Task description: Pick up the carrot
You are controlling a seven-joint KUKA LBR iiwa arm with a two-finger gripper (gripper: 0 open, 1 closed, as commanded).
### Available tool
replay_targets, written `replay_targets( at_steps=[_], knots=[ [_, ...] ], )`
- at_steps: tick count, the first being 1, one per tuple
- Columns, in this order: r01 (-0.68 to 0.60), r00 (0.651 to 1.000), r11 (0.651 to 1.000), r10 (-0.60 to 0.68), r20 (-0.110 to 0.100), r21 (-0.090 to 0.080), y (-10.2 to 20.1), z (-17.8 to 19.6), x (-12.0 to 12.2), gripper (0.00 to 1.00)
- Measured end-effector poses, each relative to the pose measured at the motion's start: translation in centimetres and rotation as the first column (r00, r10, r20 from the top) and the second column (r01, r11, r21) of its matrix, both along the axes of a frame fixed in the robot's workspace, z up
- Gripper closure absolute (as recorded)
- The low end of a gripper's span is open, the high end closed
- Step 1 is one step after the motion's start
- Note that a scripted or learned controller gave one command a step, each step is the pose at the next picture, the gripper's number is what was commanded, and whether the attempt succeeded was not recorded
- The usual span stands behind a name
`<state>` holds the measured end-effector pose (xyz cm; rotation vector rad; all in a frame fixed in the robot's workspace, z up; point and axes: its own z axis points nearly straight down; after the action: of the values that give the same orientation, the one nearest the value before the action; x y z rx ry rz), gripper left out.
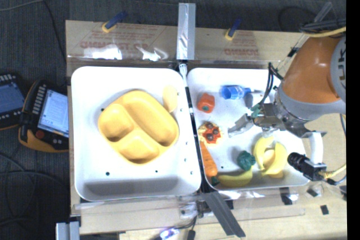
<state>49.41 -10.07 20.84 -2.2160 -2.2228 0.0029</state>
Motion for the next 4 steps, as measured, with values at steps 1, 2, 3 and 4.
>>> replay_targets(
  at_steps=[1, 2, 3, 4],
  knots=[
    [-0.064, 0.998, 0.998, 0.064, 0.000, 0.001, -0.1, -11.2, -0.9, 0.00],
    [-0.489, 0.873, 0.873, 0.489, 0.003, 0.000, 3.1, -2.5, 0.7, 0.00],
    [-0.509, 0.861, 0.861, 0.509, 0.001, -0.001, -0.1, -10.1, -1.1, 0.00],
    [-0.707, 0.707, 0.707, 0.707, 0.009, -0.013, -0.8, -11.7, 0.2, 0.00]
  ],
)
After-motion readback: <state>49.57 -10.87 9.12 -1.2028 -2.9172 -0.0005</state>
